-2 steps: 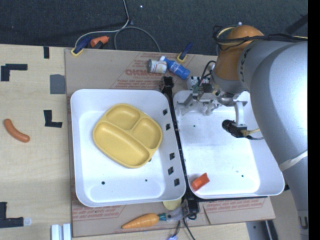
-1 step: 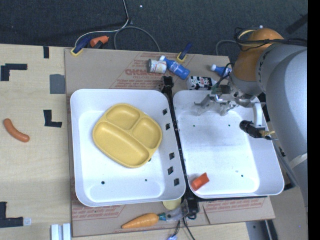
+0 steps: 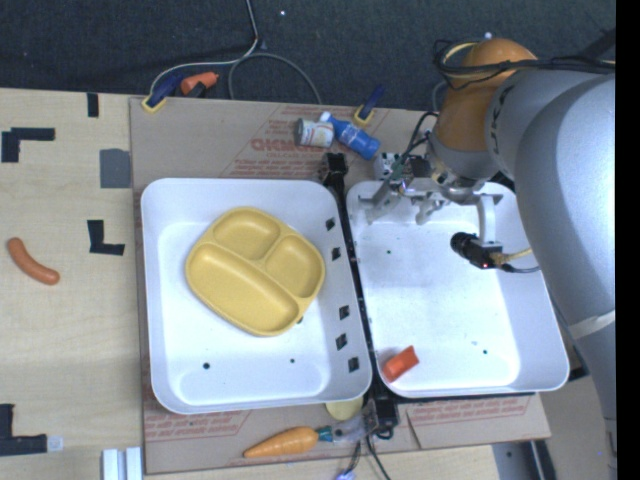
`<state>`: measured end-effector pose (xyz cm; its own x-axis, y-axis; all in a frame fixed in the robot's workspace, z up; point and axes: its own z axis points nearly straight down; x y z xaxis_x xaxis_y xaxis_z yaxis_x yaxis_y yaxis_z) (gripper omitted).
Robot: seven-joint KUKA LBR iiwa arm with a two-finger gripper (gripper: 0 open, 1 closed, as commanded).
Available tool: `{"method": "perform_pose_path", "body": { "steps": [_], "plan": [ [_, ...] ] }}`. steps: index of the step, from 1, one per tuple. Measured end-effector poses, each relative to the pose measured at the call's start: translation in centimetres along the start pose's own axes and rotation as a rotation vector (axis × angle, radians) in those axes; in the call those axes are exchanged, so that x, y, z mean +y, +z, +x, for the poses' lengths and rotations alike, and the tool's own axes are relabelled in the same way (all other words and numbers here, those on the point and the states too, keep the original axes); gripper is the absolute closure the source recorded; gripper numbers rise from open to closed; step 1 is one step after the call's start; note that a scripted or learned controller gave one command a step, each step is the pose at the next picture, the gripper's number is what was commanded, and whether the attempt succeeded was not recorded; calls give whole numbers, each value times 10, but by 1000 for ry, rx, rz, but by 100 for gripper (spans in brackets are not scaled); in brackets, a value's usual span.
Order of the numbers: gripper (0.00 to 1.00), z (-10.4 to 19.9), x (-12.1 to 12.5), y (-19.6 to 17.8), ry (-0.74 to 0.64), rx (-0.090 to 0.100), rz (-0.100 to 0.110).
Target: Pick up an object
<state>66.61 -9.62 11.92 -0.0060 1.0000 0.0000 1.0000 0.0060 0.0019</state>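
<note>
Lying near the front edge of the right bin (image 3: 520,358), toward its left corner, is a small orange-red piece (image 3: 400,362), flat on the white floor w/ nothing touching it. It sits well apart from the pincer (image 3: 400,196), which hangs over the same bin's back-left corner, close to the rear rim. Pincer's metal parts are small and tangled w/ cables from this angle; can't tell whether it's spread or pressed together, and nothing visible is caught in it. Grey arm (image 3: 560,158) w/ orange band (image 3: 480,88) comes in from the right, covering the bin's right rear.

Left bin (image 3: 160,298) holds a yellow divided plate (image 3: 258,268), three compartments, lying tilted diagonally mid-bin. Black clips run along the seam between the two bins.

Both bins rest on a cardboard sheet (image 3: 200,133) w/ red print, laid on a pale wood bench (image 3: 60,358) marked w/ black tape corners. Outside the bins: a toy carrot (image 3: 285,442) on the cardboard at front, a sausage-like toy (image 3: 32,261) on the wood far left, a blue-white bottle (image 3: 338,133) lying on its side behind the bins, an orange-handled clamp (image 3: 185,85) at the cardboard's back-left corner. Behind the bench is dark carpet (image 3: 120,18) w/ a thin cable looping across it.
</note>
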Motion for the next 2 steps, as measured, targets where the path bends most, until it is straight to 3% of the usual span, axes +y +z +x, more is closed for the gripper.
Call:
{"method": "perform_pose_path", "body": {
  "steps": [1,2],
  "plan": [
    [0,60,-30,-70,0,2,-1],
    [0,56,-31,-65,4,0,3]
  ]
}}
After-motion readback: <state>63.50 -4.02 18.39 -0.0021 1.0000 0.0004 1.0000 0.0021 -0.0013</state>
